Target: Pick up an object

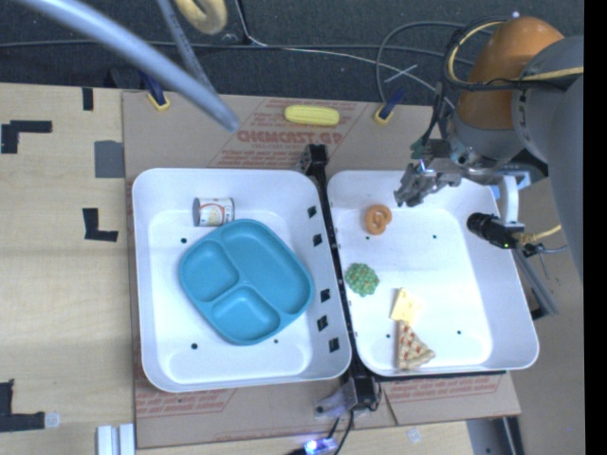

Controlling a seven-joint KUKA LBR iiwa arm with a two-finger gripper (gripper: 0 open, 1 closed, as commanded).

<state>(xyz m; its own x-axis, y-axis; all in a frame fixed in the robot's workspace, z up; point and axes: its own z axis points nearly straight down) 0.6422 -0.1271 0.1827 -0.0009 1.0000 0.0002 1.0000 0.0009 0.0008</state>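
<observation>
- Pizza (412, 349) lies nearest, a slice by the right bin's (512, 344) near edge, point towards the far side.
- Cheese (404, 305), a yellow wedge, sits just beyond the pizza, touching or almost touching its tip.
- Broccoli (361, 278) rests near that bin's left edge, about midway up, a little apart from the cheese.
- Tray (245, 280), blue with three compartments, fills the middle of the left bin (152, 282) and lies turned at an angle to its edges.
- Can (213, 211), small with a white label, lies on its side close to the left bin's far left corner, just off the tray's far rim.
- Donut (377, 220), small and orange, sits in the right bin towards its far left corner, well apart from the broccoli.
- Gripper (413, 190) hangs over the right bin's far edge, just right of the donut and not touching it; nothing sits between its fingers, and how wide they stand I cannot tell.
- Arm (503, 74), with its orange band, comes in over the bin's far right corner.
- Banana (311, 115) lies on the cardboard (266, 136) beyond both bins, by its far edge.
</observation>
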